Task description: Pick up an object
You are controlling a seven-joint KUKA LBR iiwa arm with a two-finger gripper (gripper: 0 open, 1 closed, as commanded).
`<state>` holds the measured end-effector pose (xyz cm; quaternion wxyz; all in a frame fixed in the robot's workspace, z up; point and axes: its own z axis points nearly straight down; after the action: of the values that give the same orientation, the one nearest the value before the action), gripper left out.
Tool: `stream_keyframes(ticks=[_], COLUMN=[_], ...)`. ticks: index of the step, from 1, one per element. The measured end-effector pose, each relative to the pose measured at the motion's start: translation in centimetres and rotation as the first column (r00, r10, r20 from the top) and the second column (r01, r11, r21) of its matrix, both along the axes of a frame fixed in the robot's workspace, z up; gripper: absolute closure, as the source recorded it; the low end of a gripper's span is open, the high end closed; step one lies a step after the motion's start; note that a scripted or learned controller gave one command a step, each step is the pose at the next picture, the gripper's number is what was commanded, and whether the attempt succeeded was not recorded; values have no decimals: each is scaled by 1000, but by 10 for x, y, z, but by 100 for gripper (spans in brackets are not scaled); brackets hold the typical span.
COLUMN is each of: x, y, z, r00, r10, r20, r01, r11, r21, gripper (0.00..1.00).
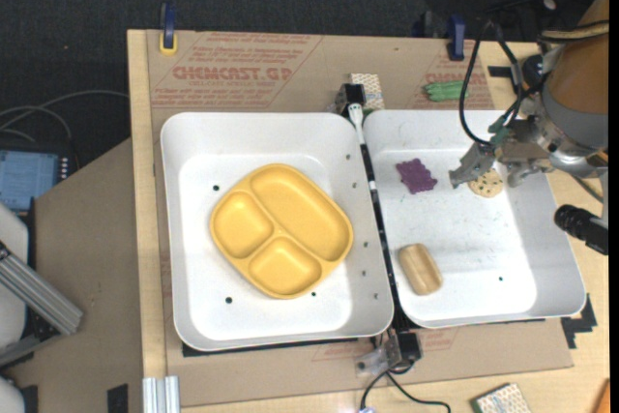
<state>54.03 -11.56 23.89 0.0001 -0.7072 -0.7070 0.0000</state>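
Yellow divided tray (280,229) sits in a white bin (184,208); purple piece (417,175), tan bread roll (421,268), and a pale speckled cookie (487,185) beside.

The claw (476,175) hangs over the rear of the right bin (542,300), a cookie (487,184) touching its tip. A grape bunch (417,175) lies just left of the claw. A bread roll (421,268) lies nearer the front, left of it. Far left, a tray (280,229) sits in the left bin (184,208).

camera view: fixed overhead; slanted down; both white bins (184,237) in frame; mid-range
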Motion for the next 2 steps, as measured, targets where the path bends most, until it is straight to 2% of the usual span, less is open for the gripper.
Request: stream_keyframes(ticks=[1,2], x=[-61,-57], y=[-3,-4], z=[-160,-143], r00=[1000,1000], r10=[-3,-2], r20=[-4,7], r01=[3,2], r11=[1000,1000], r21=[1,-4], gripper=[0,100])
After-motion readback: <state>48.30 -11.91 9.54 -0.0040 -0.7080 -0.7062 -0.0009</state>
